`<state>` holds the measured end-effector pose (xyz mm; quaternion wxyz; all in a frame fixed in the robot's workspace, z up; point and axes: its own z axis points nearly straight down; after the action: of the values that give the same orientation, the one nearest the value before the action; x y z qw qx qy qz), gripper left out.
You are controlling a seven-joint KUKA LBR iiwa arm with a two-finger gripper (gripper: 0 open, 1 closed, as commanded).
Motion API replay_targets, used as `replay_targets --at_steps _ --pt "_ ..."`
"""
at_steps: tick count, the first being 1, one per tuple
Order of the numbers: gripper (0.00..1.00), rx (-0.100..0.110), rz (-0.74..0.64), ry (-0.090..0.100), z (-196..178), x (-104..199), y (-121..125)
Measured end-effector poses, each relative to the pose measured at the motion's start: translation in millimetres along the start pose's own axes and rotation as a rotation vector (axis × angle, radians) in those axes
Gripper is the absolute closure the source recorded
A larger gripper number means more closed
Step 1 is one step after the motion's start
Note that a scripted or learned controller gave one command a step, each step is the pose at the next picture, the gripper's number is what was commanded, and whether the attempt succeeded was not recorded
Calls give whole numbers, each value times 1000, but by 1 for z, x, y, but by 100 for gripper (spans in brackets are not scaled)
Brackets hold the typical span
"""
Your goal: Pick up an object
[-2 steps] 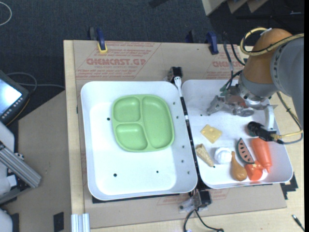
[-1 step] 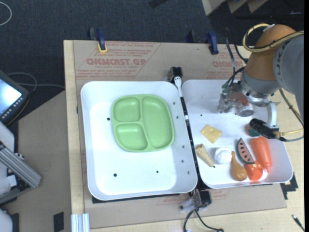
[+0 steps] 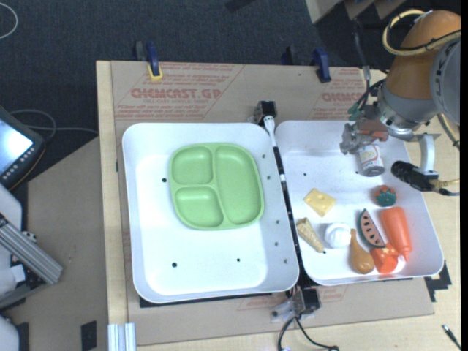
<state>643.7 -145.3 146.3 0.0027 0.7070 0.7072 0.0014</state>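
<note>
Divided plate in left bin; can in right bin.

Even, fairly bright overhead light, no hard glare. The white bins run close to blown out, so their rims and walls lose detail. Soft, short shadows under the green plate and beside the small toys in the right bin; light source seems diffuse, possibly from above-left. Dark floor at top is dim, grainy. Overall soft focus, low resolution; printing on the board barely readable. The arm at the right edge looks slightly smeared. Straight edges bow slightly near the corners.
</note>
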Motion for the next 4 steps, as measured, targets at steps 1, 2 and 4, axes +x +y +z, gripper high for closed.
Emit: replay_targets --at_steps 1,2,4 --pt "100 -3 1 -1 -61 -8 -1" --pt "100 0 0 0 -80 -8 0" --pt "100 8 -5 4 -77 91 -17"
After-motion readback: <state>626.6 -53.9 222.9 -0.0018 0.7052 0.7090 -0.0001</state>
